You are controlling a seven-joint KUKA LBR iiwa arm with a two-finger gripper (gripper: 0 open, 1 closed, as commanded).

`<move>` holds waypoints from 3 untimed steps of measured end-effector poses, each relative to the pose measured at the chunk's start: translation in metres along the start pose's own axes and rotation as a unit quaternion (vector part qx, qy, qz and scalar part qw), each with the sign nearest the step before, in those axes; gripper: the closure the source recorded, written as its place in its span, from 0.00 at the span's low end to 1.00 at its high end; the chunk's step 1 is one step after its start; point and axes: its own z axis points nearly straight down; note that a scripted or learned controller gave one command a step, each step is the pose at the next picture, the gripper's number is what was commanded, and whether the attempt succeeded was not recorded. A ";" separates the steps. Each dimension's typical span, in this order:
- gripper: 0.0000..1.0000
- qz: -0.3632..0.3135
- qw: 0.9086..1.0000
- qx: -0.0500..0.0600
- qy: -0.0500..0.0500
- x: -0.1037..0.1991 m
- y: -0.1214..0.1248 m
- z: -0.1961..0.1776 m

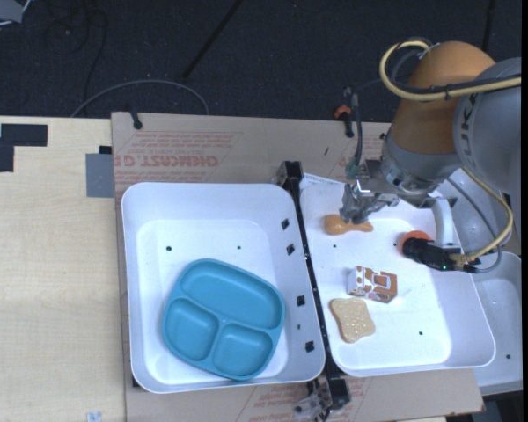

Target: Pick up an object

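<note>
The gripper point(360, 202) hangs over the far-left part of the right bin point(444, 328), directly at the far edge of an orange-tan piece point(347, 226) that lies flat on the bin floor; the slanted view does not settle whether they touch, and whether the gripper is open or closed cannot be told, so no hold on anything can be claimed. That piece sits near the bin's far wall and not far from the black strip point(297, 244) that runs between the 2 bins, which leaves little room on those 2 sides. Toward the camera, well apart from it, lie 2 more things: a small brown-and-white block point(373, 284) and, just beside that on the near side, a toast-shaped slice point(353, 320). They are close to each other but seem not to touch. The near-right stretch of this bin's floor is bare white, the widest open room around the arm. The left bin point(150, 236) holds 1 blue divided plate point(222, 319) with 3 compartments, set slantwise in its near half close to the near rim, with bare floor along the far side. Both bins rest on a cardboard sheet point(202, 143) laid on the pale wooden bench point(44, 271).
</note>
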 end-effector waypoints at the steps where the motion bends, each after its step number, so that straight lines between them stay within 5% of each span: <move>1: 1.00 0.000 1.000 0.001 0.000 0.050 0.001 0.005; 3: 1.00 -0.001 1.000 0.002 0.000 0.165 -0.021 0.001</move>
